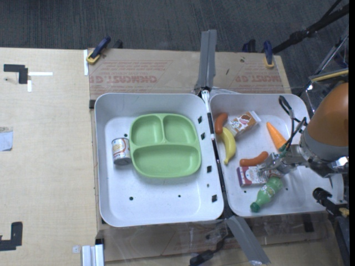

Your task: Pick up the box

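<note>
A small orange and white box (243, 123) lies tilted at the back of the right bin (299, 201). A second flat box, maroon and white (250, 176), lies near the middle of that bin. My gripper (275, 165) is low over the right end of the maroon box, between the red sausage (254, 160) and the green bottle (266, 192). The grey wrist and orange band (333, 121) rise to the right and hide part of the bin's right side.
The right bin also holds a banana (228, 144), a carrot (275, 136) and an orange-red piece (221, 121). In the left bin (111, 204) sit a green divided plate (165, 146) and a small can (120, 151). A divider (211, 148) separates the bins.
</note>
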Controlling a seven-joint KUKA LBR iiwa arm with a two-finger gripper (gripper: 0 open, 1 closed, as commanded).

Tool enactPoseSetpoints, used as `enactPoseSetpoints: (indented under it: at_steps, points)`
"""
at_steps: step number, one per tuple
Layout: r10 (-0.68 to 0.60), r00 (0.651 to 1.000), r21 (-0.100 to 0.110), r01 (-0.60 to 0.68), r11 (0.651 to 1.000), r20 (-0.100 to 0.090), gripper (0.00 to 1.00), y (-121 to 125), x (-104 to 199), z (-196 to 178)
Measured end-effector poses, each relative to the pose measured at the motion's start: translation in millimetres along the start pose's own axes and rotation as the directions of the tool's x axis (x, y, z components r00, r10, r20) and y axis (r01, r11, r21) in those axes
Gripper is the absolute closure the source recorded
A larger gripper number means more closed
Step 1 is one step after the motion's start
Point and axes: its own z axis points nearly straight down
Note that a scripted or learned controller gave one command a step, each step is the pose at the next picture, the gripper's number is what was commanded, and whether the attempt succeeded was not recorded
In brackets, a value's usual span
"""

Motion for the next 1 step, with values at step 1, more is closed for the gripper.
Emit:
enactPoseSetpoints:
  at_steps: [1]
  points:
    - [0.155,0.988,0.0,-0.155,0.988,-0.001,0.0,55.0,-14.3,0.4]
